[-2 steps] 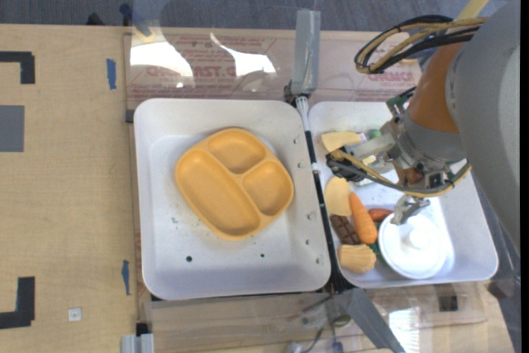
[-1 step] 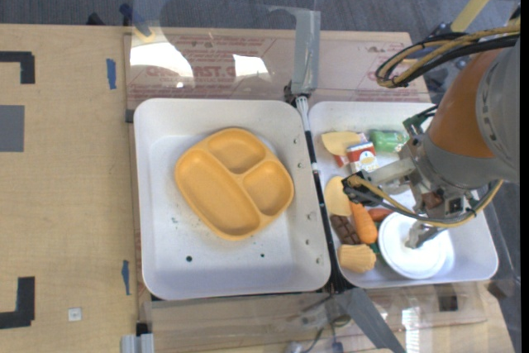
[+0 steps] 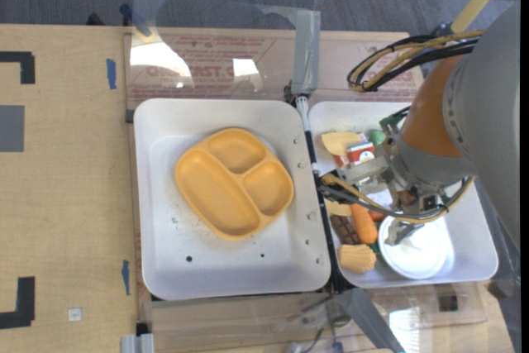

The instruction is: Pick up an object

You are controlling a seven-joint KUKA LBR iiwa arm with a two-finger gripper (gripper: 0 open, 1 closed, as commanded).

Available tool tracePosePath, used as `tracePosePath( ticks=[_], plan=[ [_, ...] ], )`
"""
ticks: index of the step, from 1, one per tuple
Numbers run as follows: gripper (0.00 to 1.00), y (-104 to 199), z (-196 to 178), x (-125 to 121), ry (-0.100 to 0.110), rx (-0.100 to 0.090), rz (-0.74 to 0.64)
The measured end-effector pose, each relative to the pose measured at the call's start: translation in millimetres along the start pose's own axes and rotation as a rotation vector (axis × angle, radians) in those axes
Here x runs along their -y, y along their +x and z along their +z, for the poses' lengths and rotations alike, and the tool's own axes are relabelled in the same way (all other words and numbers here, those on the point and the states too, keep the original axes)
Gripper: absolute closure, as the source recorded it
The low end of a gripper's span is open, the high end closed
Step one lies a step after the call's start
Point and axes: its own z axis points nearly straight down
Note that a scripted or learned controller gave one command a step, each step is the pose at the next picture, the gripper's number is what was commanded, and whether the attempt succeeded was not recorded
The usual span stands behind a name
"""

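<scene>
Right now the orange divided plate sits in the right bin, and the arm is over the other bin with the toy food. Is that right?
Not quite. The camera view shows the orange divided plate in the left bin, not the right one. The rest holds: the arm is over the other bin, where the toy food lies, including a carrot.

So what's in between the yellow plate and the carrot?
In the camera view, the yellow plate sits in the left bin. Between it and the carrot come bare white bin floor, then the two bins' meeting rims.
</scene>
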Motion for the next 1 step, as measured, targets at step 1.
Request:
tracePosePath(
  ticks=[1],
  plan=[
    [0.00, -19.3, -0.9, -10.0, 0.000, -0.002, 0.004]
  ],
)
